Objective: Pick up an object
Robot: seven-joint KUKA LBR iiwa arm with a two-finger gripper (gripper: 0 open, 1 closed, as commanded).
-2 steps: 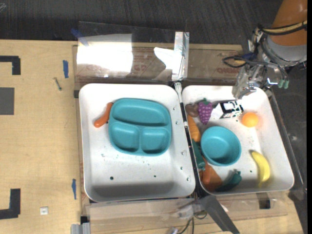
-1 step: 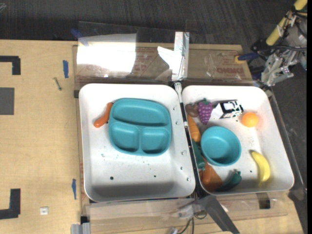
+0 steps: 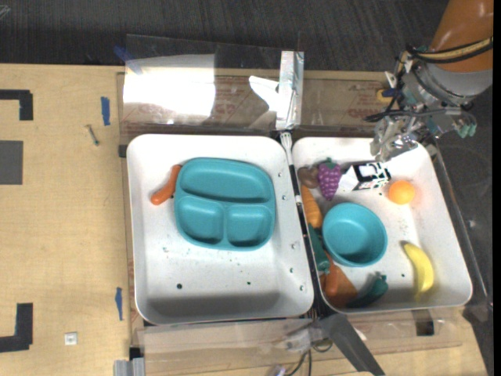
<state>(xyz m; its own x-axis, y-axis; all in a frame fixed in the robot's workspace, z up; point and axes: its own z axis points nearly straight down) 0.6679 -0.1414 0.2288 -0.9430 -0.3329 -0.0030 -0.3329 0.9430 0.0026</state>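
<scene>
Teal divided plate (image 3: 225,204) and teal bowl (image 3: 355,234) in white bins (image 3: 149,233). Nearest the gripper (image 3: 395,141): orange ball (image 3: 401,192), purple grapes (image 3: 329,178). Farther away: yellow banana (image 3: 420,266).

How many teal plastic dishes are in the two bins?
2: a teal divided plastic plate in the left white bin, and a round teal plastic bowl in the right white bin.
</scene>
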